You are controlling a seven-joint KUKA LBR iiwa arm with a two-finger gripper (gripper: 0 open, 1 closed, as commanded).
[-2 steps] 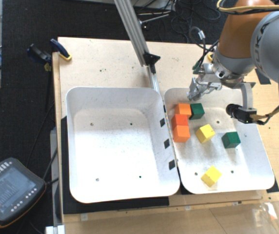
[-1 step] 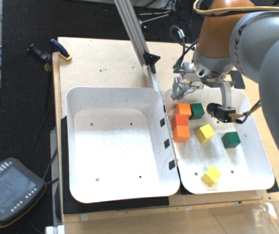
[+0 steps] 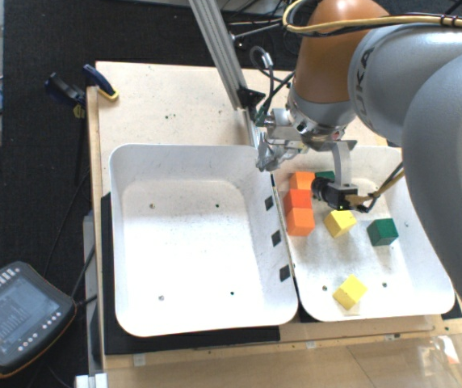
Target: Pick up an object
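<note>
Now we see the tool (image 3: pixel 270 153) over the upper left corner of the right bin (image 3: pixel 425 289), just beside the orange blocks (image 3: pixel 300 207). We cannot tell how far open it is, or whether it has hold of anything. A yellow block (image 3: pixel 340 222) and a green block (image 3: pixel 383 232) lie nearby in that bin (a second yellow block (image 3: pixel 349 292) sits nearer its front edge).

The bench (image 3: pixel 174 95) is a pale wooden board across the middle of the frame, its bare top flecked with a few small dark marks. Two shallow white bins sit on it side by side, rims meeting: one bin (image 3: pixel 184 153) at centre-left, the other bin (image 3: pixel 405 269) at lower right. A black mat (image 3: pixel 191 338) shows under the centre-left bin's lower edge. At the board's upper-left corner sits a blue-and-yellow clamp (image 3: pixel 94 83).
</note>
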